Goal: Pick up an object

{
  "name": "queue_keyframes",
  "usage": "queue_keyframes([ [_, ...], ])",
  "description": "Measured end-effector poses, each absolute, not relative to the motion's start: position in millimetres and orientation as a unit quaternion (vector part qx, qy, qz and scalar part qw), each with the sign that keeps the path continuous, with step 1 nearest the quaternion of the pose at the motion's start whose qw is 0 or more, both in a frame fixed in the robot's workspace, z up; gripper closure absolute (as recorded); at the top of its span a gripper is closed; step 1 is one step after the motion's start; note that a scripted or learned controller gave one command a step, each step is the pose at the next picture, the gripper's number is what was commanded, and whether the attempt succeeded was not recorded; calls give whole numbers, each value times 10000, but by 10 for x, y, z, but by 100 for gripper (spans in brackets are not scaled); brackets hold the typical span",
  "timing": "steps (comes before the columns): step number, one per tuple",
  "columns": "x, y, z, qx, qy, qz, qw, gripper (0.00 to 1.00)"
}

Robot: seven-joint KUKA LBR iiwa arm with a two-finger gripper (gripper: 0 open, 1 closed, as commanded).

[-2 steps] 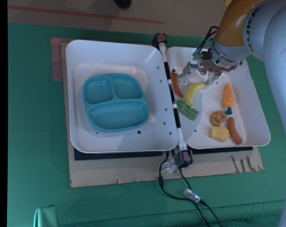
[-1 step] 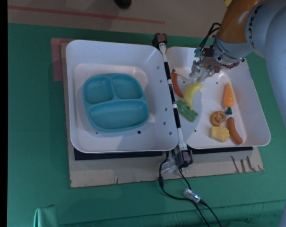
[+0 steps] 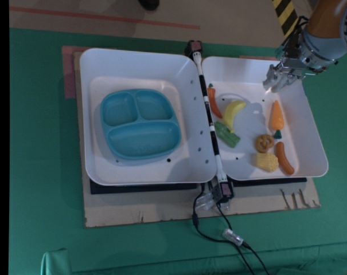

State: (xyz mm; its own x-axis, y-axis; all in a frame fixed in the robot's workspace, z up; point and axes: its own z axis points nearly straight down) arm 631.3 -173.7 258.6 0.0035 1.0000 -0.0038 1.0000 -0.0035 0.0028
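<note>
Several toy foods lie in the right bin [image 3: 311,148]: an orange carrot [image 3: 276,117] with a green top, a yellow banana [image 3: 233,112], a thin red-orange pepper [image 3: 214,102] by the divider, a green pod [image 3: 226,134], a brown cookie [image 3: 264,142], a yellow corn piece [image 3: 266,162] and a reddish sausage [image 3: 285,157]. My gripper [image 3: 278,83] hangs over the bin's far right part, just above and behind the carrot. Its fingers stand open with nothing between them.
The left bin [image 3: 93,67] holds a blue divided plate [image 3: 140,124]. A black-and-white hinge bar [image 3: 210,128] runs between the bins. Cables [image 3: 230,236] trail off the bench's front edge. Green cloth surrounds the cardboard base.
</note>
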Motion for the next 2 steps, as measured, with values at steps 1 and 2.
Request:
queue_keyframes([
  [1,7013,-1869,2818,7077,7065,-1,22,100],
  [2,7011,-1869,3260,7078,7064,-1,24,100],
])
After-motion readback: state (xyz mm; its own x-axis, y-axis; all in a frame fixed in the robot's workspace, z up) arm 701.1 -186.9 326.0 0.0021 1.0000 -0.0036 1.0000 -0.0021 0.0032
